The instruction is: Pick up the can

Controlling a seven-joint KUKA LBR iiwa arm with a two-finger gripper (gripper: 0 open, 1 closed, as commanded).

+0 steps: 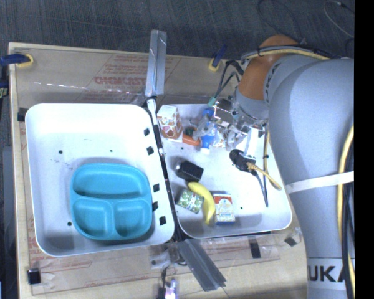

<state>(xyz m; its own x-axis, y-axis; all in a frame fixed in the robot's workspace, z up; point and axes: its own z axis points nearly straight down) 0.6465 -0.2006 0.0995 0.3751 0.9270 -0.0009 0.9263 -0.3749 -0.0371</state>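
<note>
Grey robot arm's gripper (227, 128) hangs over the right white bin (271, 213).
Its claw state is unclear; the small green can (189, 200) lies near, touching a yellow banana (204, 203).

You're looking for the can (189, 200): small, green with white print, apparently lying on its side, though it's too small for you to be sure. It's sitting well apart from the claw (227, 131), toward the view's bottom and a bit left of it. Nothing is gripping it; it's resting on the bin floor, part of its right side hiding under a neighbour.
</note>
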